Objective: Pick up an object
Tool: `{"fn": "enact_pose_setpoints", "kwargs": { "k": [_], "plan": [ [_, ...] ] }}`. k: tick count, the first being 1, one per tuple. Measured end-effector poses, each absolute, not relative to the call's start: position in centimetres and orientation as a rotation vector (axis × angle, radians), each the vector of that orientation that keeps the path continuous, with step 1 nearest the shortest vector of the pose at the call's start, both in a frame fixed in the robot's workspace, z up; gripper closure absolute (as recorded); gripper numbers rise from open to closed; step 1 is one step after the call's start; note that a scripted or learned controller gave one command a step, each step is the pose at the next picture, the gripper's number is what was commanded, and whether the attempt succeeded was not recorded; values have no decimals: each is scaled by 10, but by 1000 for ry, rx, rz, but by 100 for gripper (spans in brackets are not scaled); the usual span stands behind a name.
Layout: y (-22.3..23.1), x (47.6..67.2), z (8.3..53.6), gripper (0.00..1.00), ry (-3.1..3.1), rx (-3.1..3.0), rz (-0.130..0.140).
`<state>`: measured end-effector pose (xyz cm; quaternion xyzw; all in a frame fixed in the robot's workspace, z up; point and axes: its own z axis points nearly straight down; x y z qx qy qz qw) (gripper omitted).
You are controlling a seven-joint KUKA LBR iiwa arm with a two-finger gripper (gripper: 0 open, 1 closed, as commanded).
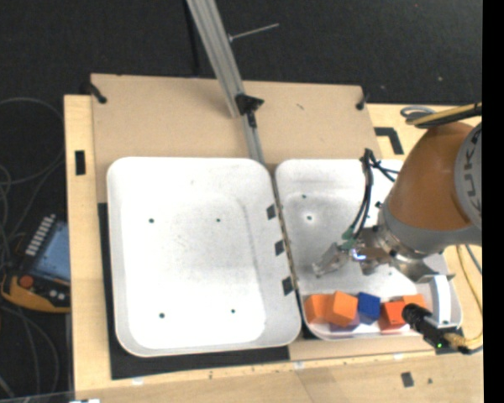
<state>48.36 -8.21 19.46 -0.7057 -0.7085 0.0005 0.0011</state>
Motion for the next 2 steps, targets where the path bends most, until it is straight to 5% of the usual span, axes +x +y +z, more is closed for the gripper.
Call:
{"fn": "enact_pose_setpoints", "kwargs": {
  "k": [2],
  "plan": [
    [-46, 485, 196, 0, -2226, -2215, -2]
  ]
}}
